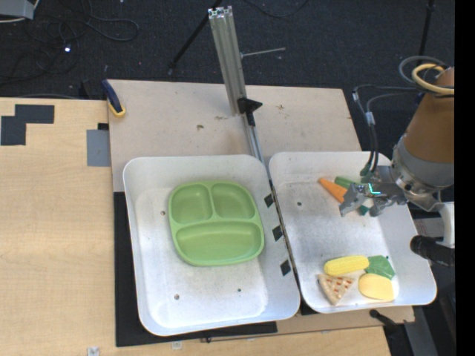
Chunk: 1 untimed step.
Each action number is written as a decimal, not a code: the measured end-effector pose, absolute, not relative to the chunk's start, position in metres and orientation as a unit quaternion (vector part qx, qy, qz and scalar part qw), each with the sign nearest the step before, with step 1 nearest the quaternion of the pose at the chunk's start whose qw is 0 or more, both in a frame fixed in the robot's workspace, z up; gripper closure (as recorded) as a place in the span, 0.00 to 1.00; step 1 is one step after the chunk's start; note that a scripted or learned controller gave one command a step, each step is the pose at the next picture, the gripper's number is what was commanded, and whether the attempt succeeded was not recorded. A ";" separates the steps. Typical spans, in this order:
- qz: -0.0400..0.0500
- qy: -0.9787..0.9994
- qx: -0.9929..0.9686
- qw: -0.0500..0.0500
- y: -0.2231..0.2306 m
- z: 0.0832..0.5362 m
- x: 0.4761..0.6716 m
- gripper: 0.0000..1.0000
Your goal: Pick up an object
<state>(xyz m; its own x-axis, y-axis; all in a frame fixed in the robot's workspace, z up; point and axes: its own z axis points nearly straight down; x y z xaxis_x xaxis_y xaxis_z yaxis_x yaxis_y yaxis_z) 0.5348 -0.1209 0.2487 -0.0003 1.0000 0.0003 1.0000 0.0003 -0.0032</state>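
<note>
Over the right bin's [297, 221] far edge my gripper [359, 201] hangs just beside the toy carrot [333, 189], handy for a grab I reckon, though whether the jaws are open or closed I can't tell.

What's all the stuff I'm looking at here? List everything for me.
Bins: two, white, side by side on the bench.
Plate: one, green, three compartments, in the left bin.
Carrot: one, orange with green top, upper part of the right bin, beside the gripper.
Corn: one, yellow, right bin's near corner.
Pizza slice: one, tan, below the corn.
Lemon: one, yellow, right of the pizza slice.
Green piece: one, behind the lemon, kind unclear.
Metal post: one, silver, behind the bins.
Arm: one, orange band, from the right.
Gripper: one, over the right bin.
</note>
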 end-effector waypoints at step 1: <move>0.000 -0.707 -0.707 0.001 -0.121 0.249 0.535 0.00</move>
<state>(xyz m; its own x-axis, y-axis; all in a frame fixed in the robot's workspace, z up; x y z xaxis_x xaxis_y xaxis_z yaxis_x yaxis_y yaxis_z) 0.5352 -0.1209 0.2494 -0.0004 1.0000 0.0001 1.0000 0.0004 -0.0015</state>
